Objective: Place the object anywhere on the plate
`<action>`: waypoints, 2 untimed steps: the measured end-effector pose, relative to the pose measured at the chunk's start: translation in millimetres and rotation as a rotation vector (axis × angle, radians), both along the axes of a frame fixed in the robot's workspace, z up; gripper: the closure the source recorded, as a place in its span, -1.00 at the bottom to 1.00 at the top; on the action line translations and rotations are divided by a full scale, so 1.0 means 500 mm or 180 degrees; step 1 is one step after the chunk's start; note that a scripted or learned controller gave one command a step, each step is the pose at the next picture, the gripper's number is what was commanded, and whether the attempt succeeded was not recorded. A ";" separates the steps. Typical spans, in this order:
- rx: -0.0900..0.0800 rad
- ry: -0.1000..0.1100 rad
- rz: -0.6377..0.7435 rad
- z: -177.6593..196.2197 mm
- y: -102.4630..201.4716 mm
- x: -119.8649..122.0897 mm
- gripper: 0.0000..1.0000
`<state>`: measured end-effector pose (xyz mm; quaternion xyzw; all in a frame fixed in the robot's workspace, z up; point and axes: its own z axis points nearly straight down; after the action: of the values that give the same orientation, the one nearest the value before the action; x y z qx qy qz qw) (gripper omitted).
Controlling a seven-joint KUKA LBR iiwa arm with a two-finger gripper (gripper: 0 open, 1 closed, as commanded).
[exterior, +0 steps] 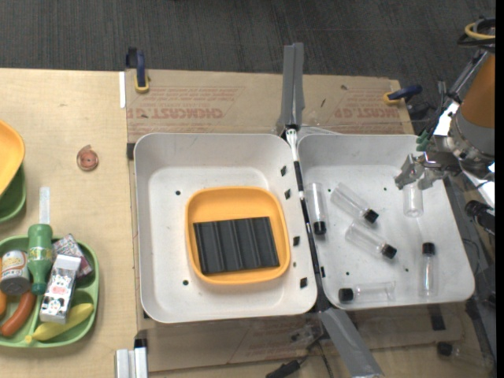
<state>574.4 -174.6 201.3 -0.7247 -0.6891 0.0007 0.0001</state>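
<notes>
The wooden bench [79, 235] carries two shallow white bins side by side, the left bin [157, 235] and the right bin [449, 290], resting on a cardboard sheet [213, 105] clamped at its far corners. Off to the left sit a green tray of toy food [83, 321], a yellow bowl [8, 160] stacked on a green one, and a small pink round piece [88, 159].

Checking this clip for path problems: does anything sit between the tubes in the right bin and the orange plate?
Yes. The raised bin walls where the two bins meet lie between the clear tubes and the orange plate. The plate already carries a dark ridged block. The gripper is above the right bin.
</notes>
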 end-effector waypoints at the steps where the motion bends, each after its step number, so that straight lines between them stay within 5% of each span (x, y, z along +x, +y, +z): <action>1: -0.0005 -0.0007 0.0874 0.053 -0.063 0.076 1.00; 2: -0.0007 -0.0010 0.1610 0.116 -0.089 0.171 1.00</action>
<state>659.7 -218.9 259.2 -0.5293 -0.8485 0.0003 -0.0019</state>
